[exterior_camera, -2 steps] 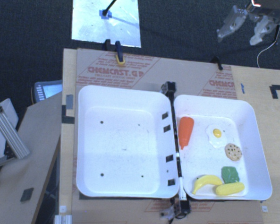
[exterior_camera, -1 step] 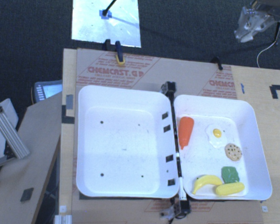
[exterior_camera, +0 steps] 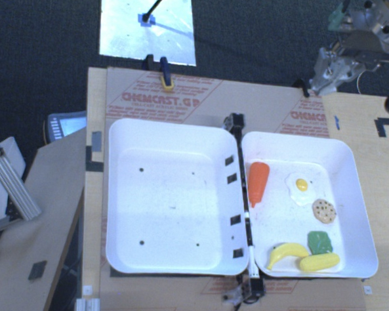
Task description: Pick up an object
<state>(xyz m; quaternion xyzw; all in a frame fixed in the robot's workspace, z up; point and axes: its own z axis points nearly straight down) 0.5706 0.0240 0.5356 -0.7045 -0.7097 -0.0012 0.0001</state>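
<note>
Yellow first, nearest us: in the right bin (exterior_camera: 360, 194), along its front wall, we note a toy banana (exterior_camera: 286, 253) and, just beside it to the right, a second yellow piece (exterior_camera: 319, 262), long and rounded, possibly a lemon or corn; we cannot tell which. A green item (exterior_camera: 319, 241), maybe a leafy vegetable, sits just behind, touching or nearly touching that second piece.

Next row back: a round cookie (exterior_camera: 324, 210), brown-speckled, near the right wall. Just behind it lies a fried egg (exterior_camera: 300, 187), white with a yellow yolk. An orange carrot (exterior_camera: 257, 182) lies near the divider side, thick end away from us, well apart from the egg.

The left bin (exterior_camera: 124, 180) shows bare white floor with a few dark dots.

Farthest: the gripper (exterior_camera: 323, 79) hangs at the upper right, beyond the back rim of the right bin, over the cardboard sheet (exterior_camera: 198, 99). Nothing is visible between its fingers; we cannot tell how far apart they stand, the view being too small and slanted.

Progress, as we judge it: nothing picked yet. All six toys lie on the bin floor, none lifted. Left to do: choosing a target, descent into the right bin, closing on it, lifting.
</note>
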